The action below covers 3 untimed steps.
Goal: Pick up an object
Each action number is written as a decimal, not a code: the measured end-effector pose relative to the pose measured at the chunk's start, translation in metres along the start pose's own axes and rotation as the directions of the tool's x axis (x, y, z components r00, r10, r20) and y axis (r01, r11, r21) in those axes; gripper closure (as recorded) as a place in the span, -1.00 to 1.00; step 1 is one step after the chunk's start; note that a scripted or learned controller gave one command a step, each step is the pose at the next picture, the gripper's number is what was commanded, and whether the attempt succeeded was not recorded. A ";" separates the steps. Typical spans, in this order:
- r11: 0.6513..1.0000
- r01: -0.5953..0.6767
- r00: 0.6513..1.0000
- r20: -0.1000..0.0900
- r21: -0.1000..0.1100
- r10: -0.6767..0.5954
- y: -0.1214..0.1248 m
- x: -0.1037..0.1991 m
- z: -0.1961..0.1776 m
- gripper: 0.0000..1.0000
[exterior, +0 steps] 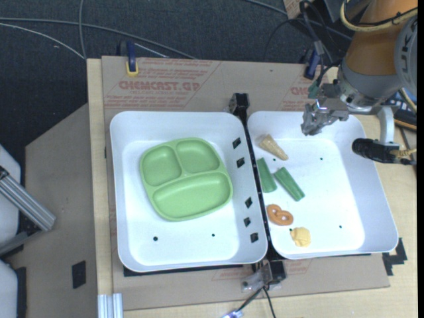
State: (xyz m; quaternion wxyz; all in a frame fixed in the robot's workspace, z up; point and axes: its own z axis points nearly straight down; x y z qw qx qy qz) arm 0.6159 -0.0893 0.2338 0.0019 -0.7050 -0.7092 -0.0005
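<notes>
Green sticks (278,179), pretzel (279,215) and cone (272,147) lie below the tool (314,124).

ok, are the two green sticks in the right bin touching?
Apart. The camera view shows a strip of white bin floor between the left green stick and the right green stick along their length.

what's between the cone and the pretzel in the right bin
Two green sticks lie between the cone and the pretzel, seen in the camera view.
</notes>
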 end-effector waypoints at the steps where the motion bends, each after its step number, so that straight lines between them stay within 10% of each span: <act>1: 1.000 -0.001 1.000 0.001 0.001 0.001 -0.003 0.053 0.011 1.00; 3: 1.000 0.000 1.000 0.001 0.001 0.000 -0.022 0.170 0.004 1.00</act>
